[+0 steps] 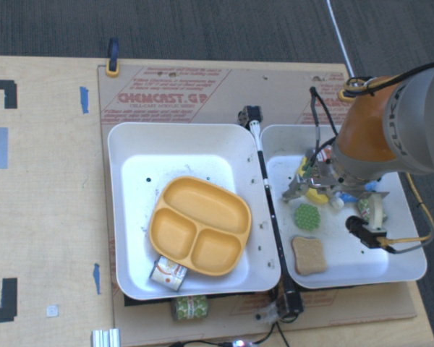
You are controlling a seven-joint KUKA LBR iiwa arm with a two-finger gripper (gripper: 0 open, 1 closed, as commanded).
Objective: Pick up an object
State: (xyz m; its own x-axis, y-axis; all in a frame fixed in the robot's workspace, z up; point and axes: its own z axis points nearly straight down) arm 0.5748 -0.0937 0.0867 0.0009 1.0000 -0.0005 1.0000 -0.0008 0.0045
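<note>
A pale wooden bench (43, 215) stands on dark carpet. The gripper (312, 183) is low in the right bin (412, 270), over a yellow object (315, 196); its grip cannot be made out. Near it lie a green ball (307, 217) and tan sponge (309, 255). The left bin (123, 194) holds a divided yellow plate (200, 225) and small carton (168, 273).

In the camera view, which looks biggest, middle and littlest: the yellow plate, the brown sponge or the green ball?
1. Yellow plate, in the left bin: clearly biggest.
2. Brown sponge, in the right bin.
3. Green ball, just above the sponge: a little smaller than it.
</note>
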